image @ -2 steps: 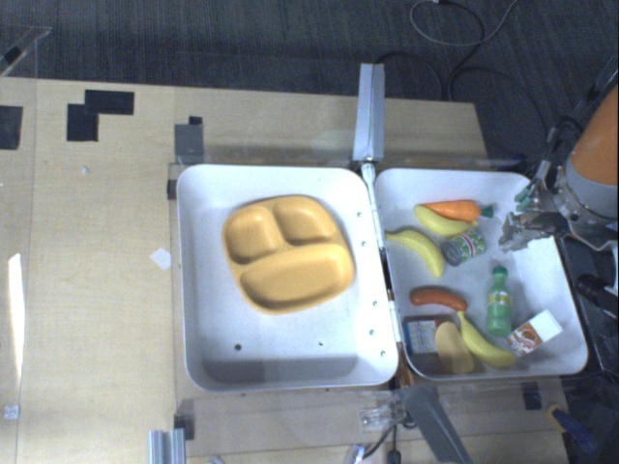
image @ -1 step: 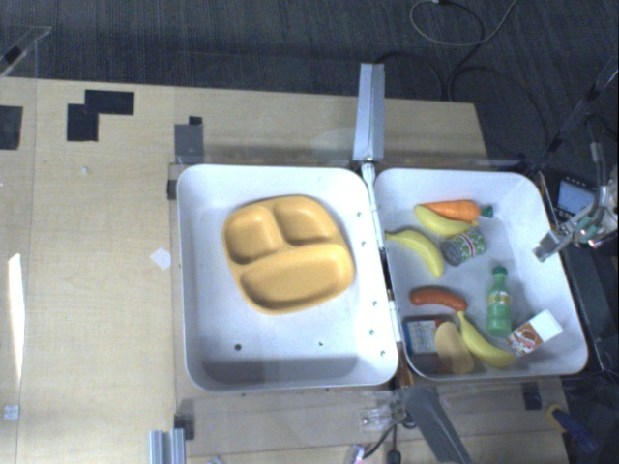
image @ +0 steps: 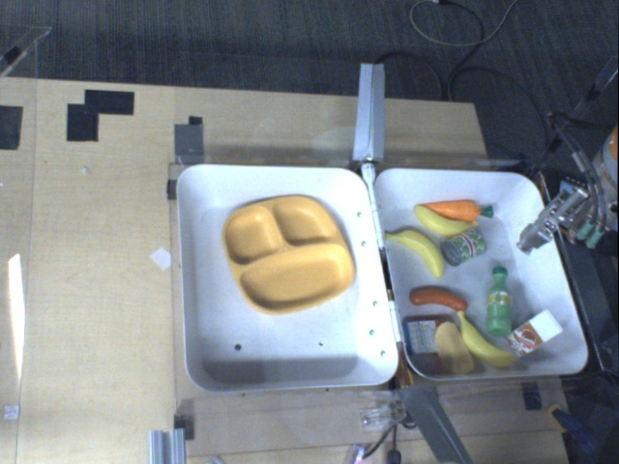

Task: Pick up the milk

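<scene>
Two shallow white bins side by side on a pale wooden bench (image: pixel 87 259), seen from above at a slant. The milk (image: pixel 535 333) — a small white carton with a red-orange printed end — lies on its side in the near right corner of the right bin (image: pixel 522 184), touching the tip of a yellow banana (image: pixel 484 344) and just beside a green bottle (image: pixel 498 303). The gripper (image: pixel 535 237) hangs over the right rim of the same bin, well apart from the carton; whether it is parted or closed cannot be told at this size. Judged from its look, the carton should be light and fairly stiff, with smooth faces that may slip and walls that could dent under a hard squeeze; the flat long sides look like the best hold, though the bin wall and the banana crowd it. Also in the right bin: a carrot (image: pixel 451 209), a second banana (image: pixel 418 246), a can (image: pixel 464 246) and a sausage (image: pixel 437 300). The left bin (image: pixel 203 356) bears a yellow divided tray (image: pixel 288 252). Beyond the bench — dark carpet (image: pixel 193 27) with a loose cable (image: pixel 455 17)
</scene>
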`<action>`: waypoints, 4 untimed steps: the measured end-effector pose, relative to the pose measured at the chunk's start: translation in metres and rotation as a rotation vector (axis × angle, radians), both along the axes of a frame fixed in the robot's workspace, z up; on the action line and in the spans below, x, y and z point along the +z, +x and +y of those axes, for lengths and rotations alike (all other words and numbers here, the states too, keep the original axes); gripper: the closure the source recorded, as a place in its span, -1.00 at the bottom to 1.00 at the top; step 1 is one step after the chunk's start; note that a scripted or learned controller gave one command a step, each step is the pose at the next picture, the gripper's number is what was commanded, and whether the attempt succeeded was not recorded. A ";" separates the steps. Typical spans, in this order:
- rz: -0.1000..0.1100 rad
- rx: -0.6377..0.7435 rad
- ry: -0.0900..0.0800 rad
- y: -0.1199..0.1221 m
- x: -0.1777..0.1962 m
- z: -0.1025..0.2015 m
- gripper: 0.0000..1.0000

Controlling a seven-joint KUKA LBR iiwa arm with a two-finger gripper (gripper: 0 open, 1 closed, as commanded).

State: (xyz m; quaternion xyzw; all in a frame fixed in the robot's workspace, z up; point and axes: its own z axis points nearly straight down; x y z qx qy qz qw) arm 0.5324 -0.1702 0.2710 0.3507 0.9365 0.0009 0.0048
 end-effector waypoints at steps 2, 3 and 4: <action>-0.003 0.441 -0.007 0.033 0.168 -0.028 1.00; 0.000 0.554 -0.007 0.021 0.167 -0.035 1.00; -0.001 0.614 -0.007 0.079 0.167 -0.034 1.00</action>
